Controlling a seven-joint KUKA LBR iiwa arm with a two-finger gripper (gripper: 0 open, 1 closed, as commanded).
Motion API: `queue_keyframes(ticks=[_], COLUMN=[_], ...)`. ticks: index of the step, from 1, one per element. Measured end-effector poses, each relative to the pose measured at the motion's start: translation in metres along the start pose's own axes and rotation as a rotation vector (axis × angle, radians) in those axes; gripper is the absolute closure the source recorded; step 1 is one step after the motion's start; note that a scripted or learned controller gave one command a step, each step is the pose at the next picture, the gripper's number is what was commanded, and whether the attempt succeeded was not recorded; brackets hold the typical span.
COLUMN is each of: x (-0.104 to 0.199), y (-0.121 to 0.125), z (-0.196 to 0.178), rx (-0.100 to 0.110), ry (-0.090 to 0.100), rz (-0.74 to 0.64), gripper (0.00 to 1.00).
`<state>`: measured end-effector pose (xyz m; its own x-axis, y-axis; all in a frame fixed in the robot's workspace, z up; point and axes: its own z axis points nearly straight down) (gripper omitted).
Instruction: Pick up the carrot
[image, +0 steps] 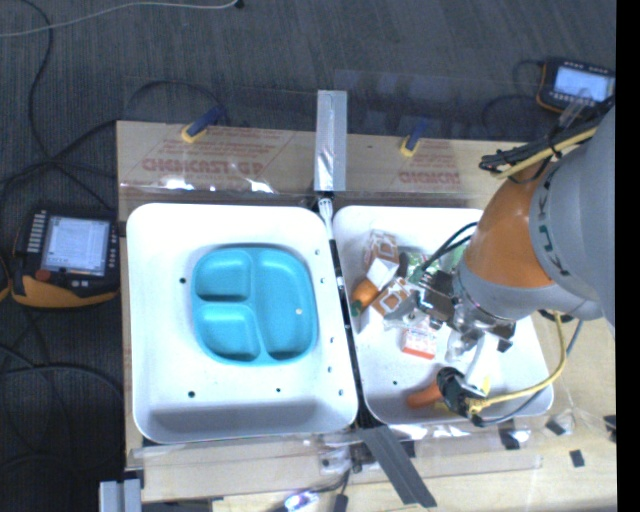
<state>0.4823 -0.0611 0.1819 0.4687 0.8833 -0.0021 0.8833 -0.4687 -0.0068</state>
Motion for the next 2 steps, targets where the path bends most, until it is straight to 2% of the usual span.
queue_keyframes(ticks=[1, 2], x=[0.015, -0.02], y=[-0.008, 0.01], z=[0.0, -0.012], rx=[0.0, -0.001], ry=[-0.002, -0.003], rz=[0.334, 0.592], gripper=[0.0, 0.0])
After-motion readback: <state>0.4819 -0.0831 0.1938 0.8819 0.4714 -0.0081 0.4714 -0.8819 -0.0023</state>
